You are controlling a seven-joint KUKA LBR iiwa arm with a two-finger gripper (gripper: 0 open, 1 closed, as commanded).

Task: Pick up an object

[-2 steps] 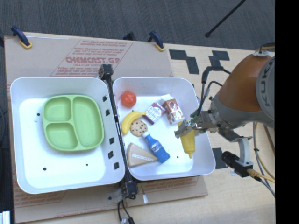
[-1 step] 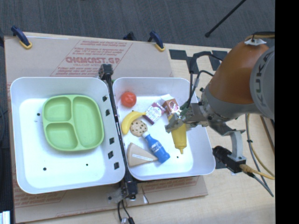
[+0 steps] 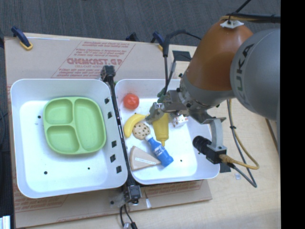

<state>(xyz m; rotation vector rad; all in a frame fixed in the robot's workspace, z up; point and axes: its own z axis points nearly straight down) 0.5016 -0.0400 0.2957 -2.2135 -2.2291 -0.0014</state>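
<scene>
The right bin (image 3: 190, 173) holds a red ball (image 3: 131, 100), a yellow banana (image 3: 130, 124), a round cookie (image 3: 140, 130), a yellow mustard bottle (image 3: 162, 128), a blue bottle (image 3: 159, 151) and a pale sandwich wedge (image 3: 141, 159). My gripper (image 3: 164, 109) hangs low over the bin's middle, just above the mustard bottle's upper end. The bulky wrist hides much of it.
The left bin (image 3: 24, 175) bears a green three-compartment plate (image 3: 75, 124). A black divider (image 3: 114, 123) runs between the bins. Cardboard (image 3: 90, 56) lies behind them. Cables and a black fitting (image 3: 209, 149) hang at the right bin's right side.
</scene>
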